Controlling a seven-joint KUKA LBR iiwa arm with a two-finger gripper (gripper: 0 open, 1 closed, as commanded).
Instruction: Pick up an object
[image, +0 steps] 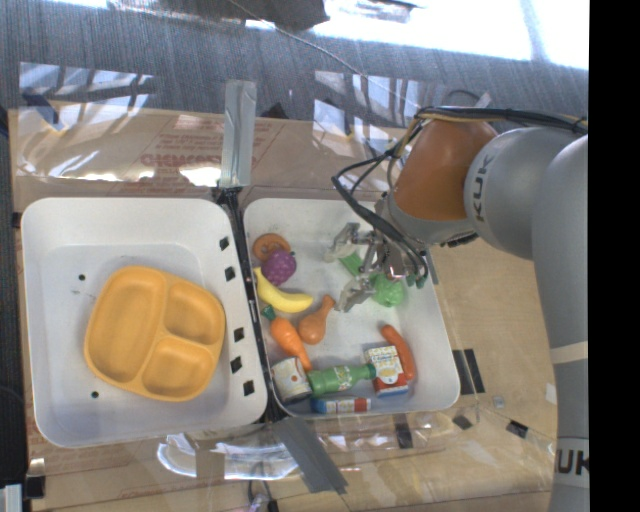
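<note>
approach step: jaws spread wide over the green toy (385, 291) in the right bin (436, 330); next move calls for closing on it

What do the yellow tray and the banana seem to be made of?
The tray looks like moulded plastic: one even matte yellow, with rounded compartment walls. The banana is probably a plastic toy: smooth, uniformly yellow, slightly glossy. Neither can be confirmed by sight alone.

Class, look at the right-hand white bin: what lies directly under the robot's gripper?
Under the gripper lie green toy pieces on the right bin floor. The gripper covers part of them, so their full shape and number cannot be told.
</note>
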